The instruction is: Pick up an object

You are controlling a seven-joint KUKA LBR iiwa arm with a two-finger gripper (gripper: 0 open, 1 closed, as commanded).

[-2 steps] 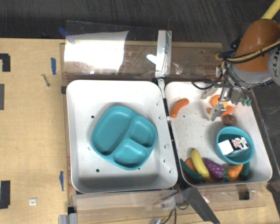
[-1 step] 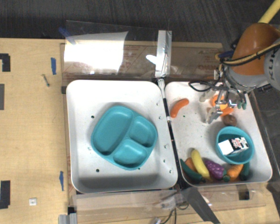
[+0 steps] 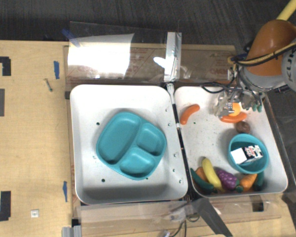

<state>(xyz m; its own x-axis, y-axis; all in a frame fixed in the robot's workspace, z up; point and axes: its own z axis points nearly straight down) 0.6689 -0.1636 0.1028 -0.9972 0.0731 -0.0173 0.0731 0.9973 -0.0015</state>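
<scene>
Toy fruit (image 3: 218, 177) is piled at the near edge. My end effector (image 3: 233, 107) sits on an orange slice (image 3: 234, 116); I cannot tell its state. It looks light and slippery, so I'd pinch its sides.

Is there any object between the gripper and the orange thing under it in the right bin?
Nothing visible stands between them. The gripper is right at the flat orange piece near the back of the right bin. The brown ball lies just beside it, toward the teal bowl.
</scene>
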